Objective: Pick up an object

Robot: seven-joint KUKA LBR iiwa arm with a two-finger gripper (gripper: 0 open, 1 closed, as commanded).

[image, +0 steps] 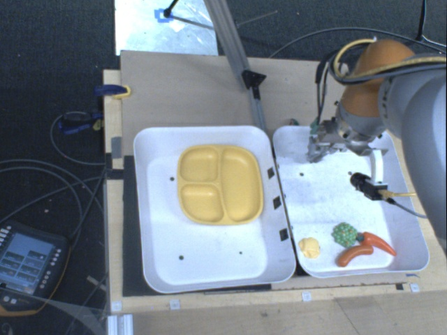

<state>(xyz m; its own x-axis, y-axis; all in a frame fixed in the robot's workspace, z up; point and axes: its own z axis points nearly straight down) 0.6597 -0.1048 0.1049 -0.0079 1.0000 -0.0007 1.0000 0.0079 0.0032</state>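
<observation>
My gripper (319, 147) hangs over the far left part of the right bin (328, 194), below the grey wrist and its orange band. Nothing shows beneath it but bare bin floor. Near the front of that bin lie a small pale yellow lump (309, 247), a green bumpy toy (343, 234), and a curved orange-red piece (364, 248) that touches the green toy. All of these lie well in front of the gripper. A yellow divided plate (219, 184) sits in the left bin (160, 250).
A black connector with a yellow cable (368, 185) hangs over the right bin's middle right. A grey pole (234, 44) slants across the back of the bench. Cables and a control pendant (24, 260) lie on the floor at left.
</observation>
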